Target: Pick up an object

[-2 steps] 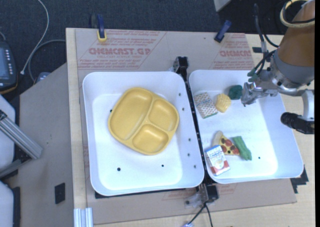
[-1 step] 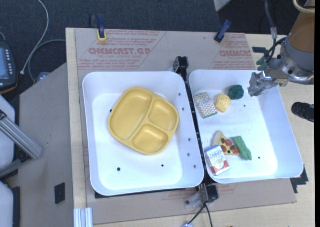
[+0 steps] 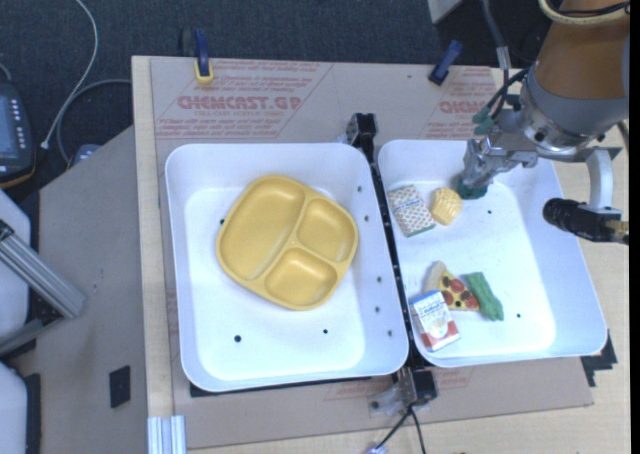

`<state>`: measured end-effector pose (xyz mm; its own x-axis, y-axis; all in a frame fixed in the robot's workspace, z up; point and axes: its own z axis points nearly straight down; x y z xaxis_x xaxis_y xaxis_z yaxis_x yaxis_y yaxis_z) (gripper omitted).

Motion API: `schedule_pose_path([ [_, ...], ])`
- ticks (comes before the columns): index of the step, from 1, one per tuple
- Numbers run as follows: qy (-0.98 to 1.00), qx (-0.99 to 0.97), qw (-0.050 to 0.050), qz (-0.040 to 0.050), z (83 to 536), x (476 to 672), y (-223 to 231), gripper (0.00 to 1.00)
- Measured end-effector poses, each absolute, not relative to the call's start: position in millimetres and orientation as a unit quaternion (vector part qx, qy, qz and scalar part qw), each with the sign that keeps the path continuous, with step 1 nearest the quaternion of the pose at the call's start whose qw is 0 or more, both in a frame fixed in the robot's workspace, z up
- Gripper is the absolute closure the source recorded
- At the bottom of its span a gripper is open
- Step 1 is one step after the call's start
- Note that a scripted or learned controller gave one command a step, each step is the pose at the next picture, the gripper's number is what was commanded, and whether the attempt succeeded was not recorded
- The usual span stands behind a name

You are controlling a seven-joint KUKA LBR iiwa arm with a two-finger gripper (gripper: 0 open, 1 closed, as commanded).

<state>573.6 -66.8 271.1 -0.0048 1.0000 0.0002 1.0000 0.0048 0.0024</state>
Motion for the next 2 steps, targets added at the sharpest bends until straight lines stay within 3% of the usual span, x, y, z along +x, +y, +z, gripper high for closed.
schedule_pose_path([
  [2, 0.709, 0.706, 0.000, 0.0007, 260, 586.9, 29, 1.00],
])
